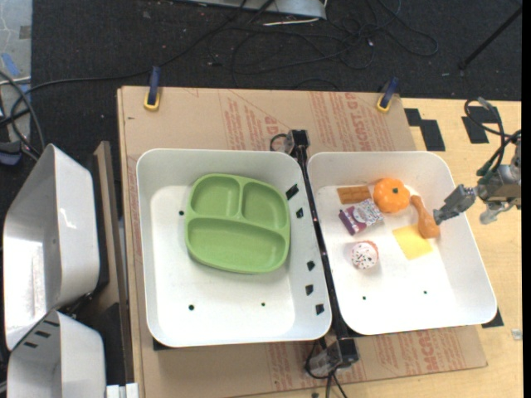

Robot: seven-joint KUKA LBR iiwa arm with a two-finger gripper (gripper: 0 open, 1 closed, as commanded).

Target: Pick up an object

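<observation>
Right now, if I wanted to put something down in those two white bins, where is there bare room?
In the right bin, the front half is bare, below the yellow square and the speckled ball. Its back half is crowded: orange fruit, purple packet, brown piece. In the left bin, the strip in front of the green divided plate is free.

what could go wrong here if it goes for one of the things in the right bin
The items sit crowded: the orange fruit touches the brown piece and the purple packet, so closing fingers may catch two or nudge neighbours away. The yellow square lies flat and may slip out. The gripper hangs by the right bin's rim, so a low approach might clip it.
</observation>
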